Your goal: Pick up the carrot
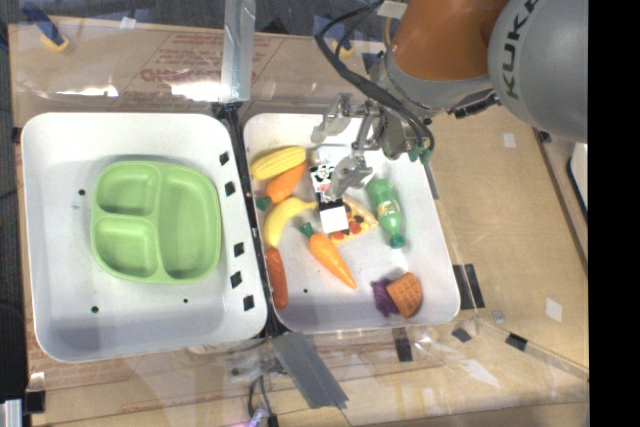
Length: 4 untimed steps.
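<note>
- Arm (500, 25): grey KUKA body with an orange band, entering from the right and leaning over the far part of the right bin (440, 245).
- Gripper (345, 177): hangs over the far half of the right bin, its metal fingers pointing down toward the pile of toy food. Whether they stand wide or narrow cannot be told from this angle, and nothing is seen between them.
- Carrot (331, 258): orange, tapered, green stub at its upper-left end; lies on the floor of the right bin near the middle, tip pointing toward the near right. It lies apart from the gripper, nearer the camera.
- Banana (280, 218): yellow, curved, just left of the carrot's stub.
- Corn cob (277, 161): yellow, at the far left of the right bin.
- Green bottle (386, 207): lies to the right of the gripper.
- Small orange and purple toy (398, 295): near right corner of the right bin.
- Green divided plate (157, 221): three compartments, resting in the left bin (50, 315).
</note>
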Each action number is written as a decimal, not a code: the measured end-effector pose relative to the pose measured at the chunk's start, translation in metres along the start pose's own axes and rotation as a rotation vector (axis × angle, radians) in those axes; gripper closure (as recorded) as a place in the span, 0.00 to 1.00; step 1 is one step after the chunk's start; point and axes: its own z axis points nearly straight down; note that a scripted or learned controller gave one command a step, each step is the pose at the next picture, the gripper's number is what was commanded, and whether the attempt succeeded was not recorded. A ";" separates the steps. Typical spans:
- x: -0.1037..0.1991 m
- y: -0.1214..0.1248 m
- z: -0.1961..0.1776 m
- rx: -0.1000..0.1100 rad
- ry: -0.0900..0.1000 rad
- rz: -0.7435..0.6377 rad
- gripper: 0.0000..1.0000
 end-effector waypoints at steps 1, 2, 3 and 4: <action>0.052 -0.021 0.161 -0.001 -0.003 -0.043 0.00; 0.101 -0.019 0.163 -0.002 0.003 0.108 0.00; 0.099 -0.017 0.154 -0.003 0.003 0.099 1.00; 0.122 -0.024 -0.045 0.003 -0.011 -0.080 1.00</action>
